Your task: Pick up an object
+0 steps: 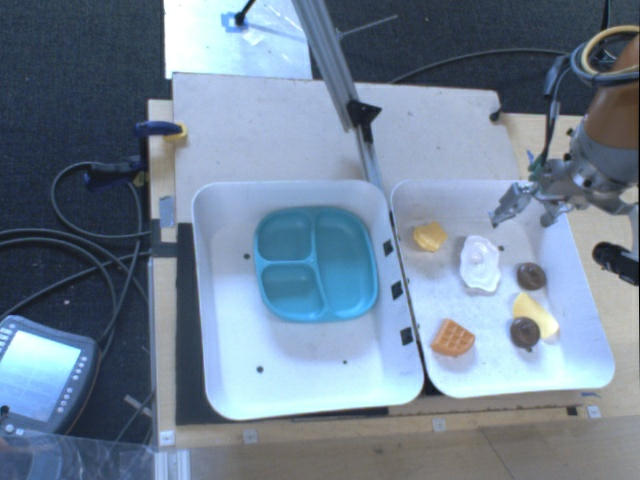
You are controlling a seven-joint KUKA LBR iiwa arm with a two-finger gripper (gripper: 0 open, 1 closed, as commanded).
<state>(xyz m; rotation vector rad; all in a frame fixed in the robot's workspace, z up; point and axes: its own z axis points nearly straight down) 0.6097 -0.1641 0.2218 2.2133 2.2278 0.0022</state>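
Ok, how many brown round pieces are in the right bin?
2: one brown round piece right of the white item, another nearer the front, touching the yellow piece.

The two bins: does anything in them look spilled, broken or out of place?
Nothing stands out. The left bin holds a blue divided plate, lying flat. The right bin holds small toy foods lying apart: a waffle, a white piece, yellow pieces and two brown ones. The claw hovers over that bin's far edge.

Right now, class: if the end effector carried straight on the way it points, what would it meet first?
Probably the white object, below-left of the end effector in the right bin; depth is unclear.
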